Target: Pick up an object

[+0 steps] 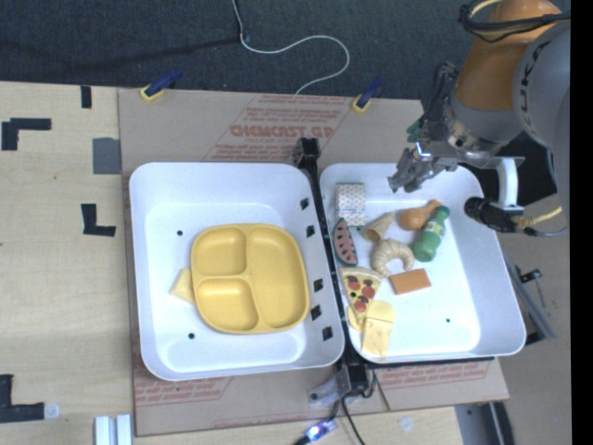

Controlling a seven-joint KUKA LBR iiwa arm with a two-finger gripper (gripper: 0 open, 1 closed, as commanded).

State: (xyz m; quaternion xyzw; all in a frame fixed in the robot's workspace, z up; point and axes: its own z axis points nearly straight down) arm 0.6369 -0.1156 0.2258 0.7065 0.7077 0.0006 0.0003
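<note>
Gripper [408,176] state unclear, hovering just above the orange plastic drumstick [419,216]: light, rigid, slick; pinch its narrow shank.

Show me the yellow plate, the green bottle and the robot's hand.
Yellow plate [250,278]: camera view, middle where its compartments meet.
Green bottle [429,239]: camera view, its body.
Hand [404,180]: camera view, between its fingertips.

Two white bins: the left bin [153,248] holds one yellow divided plate [250,278]; the right bin [482,313], at three o'clock, holds about eight toy foods.
</note>
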